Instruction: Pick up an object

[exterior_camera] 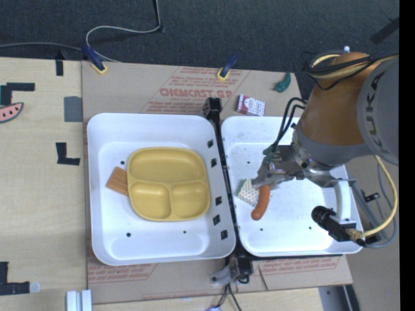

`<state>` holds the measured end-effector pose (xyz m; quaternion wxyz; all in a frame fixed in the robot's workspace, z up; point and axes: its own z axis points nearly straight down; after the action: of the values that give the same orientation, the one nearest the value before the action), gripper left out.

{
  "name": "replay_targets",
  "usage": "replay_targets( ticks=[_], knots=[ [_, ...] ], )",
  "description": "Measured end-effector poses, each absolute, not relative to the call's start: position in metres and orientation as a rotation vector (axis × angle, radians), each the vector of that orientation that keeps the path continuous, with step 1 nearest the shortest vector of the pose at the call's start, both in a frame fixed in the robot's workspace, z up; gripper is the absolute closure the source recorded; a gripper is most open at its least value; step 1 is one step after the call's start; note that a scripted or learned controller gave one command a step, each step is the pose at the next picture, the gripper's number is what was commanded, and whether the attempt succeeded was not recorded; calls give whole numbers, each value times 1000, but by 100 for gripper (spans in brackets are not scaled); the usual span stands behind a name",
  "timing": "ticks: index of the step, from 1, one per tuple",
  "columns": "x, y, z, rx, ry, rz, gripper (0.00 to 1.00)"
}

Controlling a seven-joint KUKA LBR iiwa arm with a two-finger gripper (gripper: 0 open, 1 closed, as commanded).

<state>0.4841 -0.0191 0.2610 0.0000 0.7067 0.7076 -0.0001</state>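
Fingers (271,177) low over right bin (292,238), touching sausage (260,204), arm slanting from right

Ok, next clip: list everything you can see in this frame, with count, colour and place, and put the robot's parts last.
white bins: two, white, side by side on the bench
divided plate: one, yellow, middle of the left bin
flat tan piece: one, orange-brown, left bin, tucked under the plate's left edge
sausage: one, orange-red, right bin, just below the gripper
pale patterned square: one, whitish, right bin, touching the sausage's left side
small packet: one, red and white, on the cardboard above the right bin
clips: two, yellow and blue, on the cardboard's top edge
cable: one, light, looping across the dark floor at top
arm: one, grey with orange band, over the right bin
gripper: one, dark, over the sausage's upper end
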Motion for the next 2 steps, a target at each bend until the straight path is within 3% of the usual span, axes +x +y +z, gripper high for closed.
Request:
replay_targets(
  ticks=[1, 2],
  knots=[
    [484, 1, 262, 2220, 2223, -1, 100],
    [483, -22, 239, 2222, 2222, -3, 100]
  ],
)
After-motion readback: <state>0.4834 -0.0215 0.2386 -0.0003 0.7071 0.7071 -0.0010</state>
